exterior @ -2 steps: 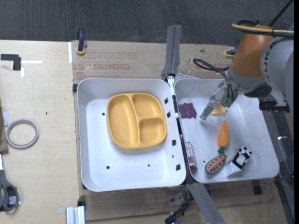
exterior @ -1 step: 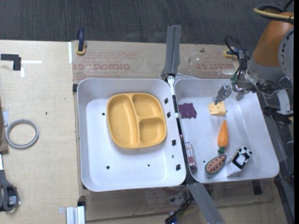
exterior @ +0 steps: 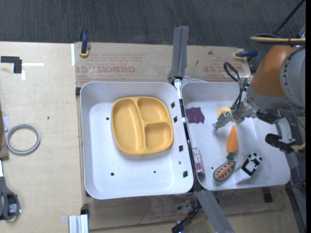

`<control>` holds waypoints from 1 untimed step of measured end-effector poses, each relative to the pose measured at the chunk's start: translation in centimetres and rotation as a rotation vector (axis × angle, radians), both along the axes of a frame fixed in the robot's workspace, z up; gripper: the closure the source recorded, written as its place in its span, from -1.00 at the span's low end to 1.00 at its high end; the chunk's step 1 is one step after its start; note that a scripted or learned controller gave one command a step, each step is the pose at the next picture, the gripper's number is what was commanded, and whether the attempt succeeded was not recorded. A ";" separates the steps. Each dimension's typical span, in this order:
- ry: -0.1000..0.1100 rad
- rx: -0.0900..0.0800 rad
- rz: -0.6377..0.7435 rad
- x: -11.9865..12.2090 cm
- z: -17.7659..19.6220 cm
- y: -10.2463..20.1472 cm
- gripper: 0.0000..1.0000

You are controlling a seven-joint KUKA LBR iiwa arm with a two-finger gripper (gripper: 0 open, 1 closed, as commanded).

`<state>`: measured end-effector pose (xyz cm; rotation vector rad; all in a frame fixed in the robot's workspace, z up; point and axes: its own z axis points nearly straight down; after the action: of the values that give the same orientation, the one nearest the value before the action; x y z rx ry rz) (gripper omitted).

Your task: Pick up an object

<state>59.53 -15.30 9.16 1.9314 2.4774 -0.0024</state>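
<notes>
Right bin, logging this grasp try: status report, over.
Gripper low in right bin, nothing visibly held. Toy carrot just beside it, free on the floor. Purple piece, watermelon slice and black-and-white toy lie apart, not blocking.

Pale wood bench (exterior: 39, 178) — dark grey carpet (exterior: 121, 8) beyond

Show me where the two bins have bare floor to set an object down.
Left bin: a bare strip all around the yellow divided plate, widest along the near edge. Right bin: bare between the purple piece and the carrot. Crowded near the watermelon slice, the black-and-white toy and the gripper.
</notes>
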 end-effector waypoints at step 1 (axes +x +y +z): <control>0.000 0.001 0.149 -4.6 0.0 -0.9 -1.00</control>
<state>54.95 -16.22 9.17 1.7412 2.6150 -0.0014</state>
